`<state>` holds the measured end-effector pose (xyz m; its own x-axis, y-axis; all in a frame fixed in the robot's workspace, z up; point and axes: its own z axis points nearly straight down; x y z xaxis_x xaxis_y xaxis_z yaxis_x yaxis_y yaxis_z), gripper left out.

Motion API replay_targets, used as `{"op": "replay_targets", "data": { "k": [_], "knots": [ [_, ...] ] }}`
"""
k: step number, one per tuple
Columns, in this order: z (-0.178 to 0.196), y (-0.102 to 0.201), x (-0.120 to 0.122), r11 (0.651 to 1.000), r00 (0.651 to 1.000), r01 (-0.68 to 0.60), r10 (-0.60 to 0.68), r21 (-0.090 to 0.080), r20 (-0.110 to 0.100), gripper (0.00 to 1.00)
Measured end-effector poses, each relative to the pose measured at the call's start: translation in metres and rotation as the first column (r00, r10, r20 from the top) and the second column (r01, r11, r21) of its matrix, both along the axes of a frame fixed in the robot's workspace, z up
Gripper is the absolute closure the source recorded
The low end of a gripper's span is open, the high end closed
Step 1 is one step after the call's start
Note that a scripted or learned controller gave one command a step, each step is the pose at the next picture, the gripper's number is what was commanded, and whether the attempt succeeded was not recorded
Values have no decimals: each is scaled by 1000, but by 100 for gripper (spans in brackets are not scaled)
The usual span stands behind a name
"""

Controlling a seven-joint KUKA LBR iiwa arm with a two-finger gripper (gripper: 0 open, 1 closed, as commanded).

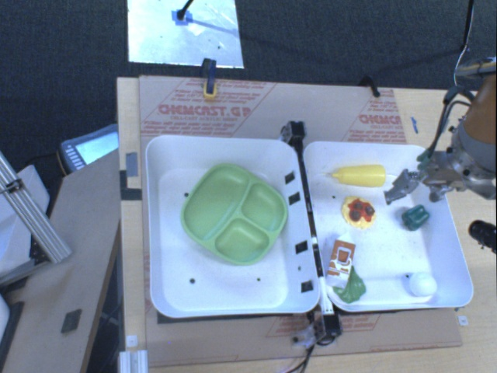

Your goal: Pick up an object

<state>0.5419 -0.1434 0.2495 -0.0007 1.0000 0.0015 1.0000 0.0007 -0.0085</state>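
The right bin (pixel 443 301) holds a yellow mustard-shaped bottle (pixel 359 176), a small round pizza toy (pixel 359 212), a dark green pepper (pixel 415 217), a white ball (pixel 422 284), a green leafy toy (pixel 352 287) and an orange-and-white packet (pixel 340 258). My gripper (pixel 419 187) hangs over the right bin's upper right part, just above the green pepper and right of the bottle. Its two fingers stand apart with nothing between them.
The left bin (pixel 167 286) carries a light green divided plate (pixel 234 214). A black divider rail (pixel 304 208) runs between the bins. The arm's wrist (pixel 475 142) and cables occupy the right edge. A foil sheet (pixel 185 22) lies behind the bench.
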Motion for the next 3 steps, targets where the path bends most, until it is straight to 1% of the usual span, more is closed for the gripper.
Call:
{"op": "replay_targets", "data": {
  "k": [1, 2, 3],
  "knots": [
    [5, 0, 2, 1000, 1000, -2, 2, -2, 9, 0],
    [-38, -4, -1, 1000, 1000, 0, 0, -1, 8, 0],
    [-90, -9, 8, 1000, 1000, 0, 0, -1, 6, 0]
  ]
}}
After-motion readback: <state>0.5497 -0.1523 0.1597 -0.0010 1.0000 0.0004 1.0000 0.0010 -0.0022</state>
